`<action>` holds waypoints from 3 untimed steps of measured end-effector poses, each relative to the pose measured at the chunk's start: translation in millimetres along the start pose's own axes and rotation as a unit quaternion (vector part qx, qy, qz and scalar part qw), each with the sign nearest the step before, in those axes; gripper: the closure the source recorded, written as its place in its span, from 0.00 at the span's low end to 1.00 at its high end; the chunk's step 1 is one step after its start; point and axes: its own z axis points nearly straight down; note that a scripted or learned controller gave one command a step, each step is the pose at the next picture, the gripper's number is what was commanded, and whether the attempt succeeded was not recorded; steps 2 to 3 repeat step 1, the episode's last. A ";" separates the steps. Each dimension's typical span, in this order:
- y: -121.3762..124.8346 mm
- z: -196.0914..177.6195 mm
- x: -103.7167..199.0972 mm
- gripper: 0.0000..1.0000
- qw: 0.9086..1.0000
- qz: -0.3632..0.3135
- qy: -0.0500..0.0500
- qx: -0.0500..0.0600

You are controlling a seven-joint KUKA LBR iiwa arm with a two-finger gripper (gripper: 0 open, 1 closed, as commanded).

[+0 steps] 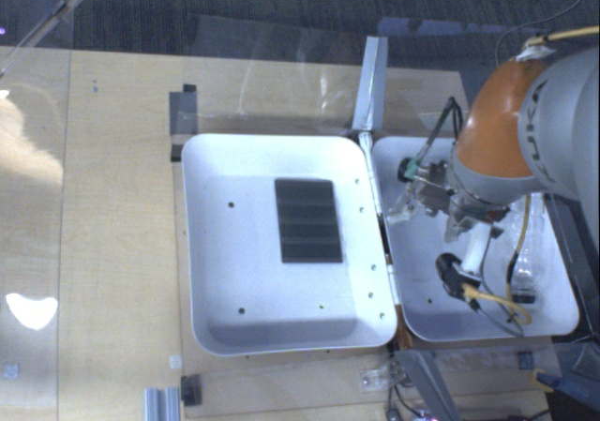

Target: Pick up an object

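A flat black rectangular slab (308, 220) with ribbed bands lies in the middle of the left white bin (216, 250). Nothing touches it. The arm, with its orange band, hangs over the right white bin (422, 311). Its gripper (418, 194) is low over that bin's left part, close to the wall between the two bins. The wrist hides much of the gripper, and I see nothing between its fingers. A clear, glassy-looking thing (525, 260) lies by the right bin's right wall, partly behind the arm.
The two bins stand side by side on a pale wooden bench (103, 222), parted by a narrow divider (382, 232). A metal bar (369, 91) rises behind the gap between them. Black clamps (184, 110) hold the left bin's corners.
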 end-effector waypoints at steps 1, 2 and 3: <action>69.0 -36.0 -36.9 0.00 1.000 -0.012 0.000 -0.002; 69.0 -36.0 -36.9 0.00 1.000 -0.012 0.000 -0.002; 69.0 -36.0 -36.9 0.00 1.000 -0.012 0.000 -0.002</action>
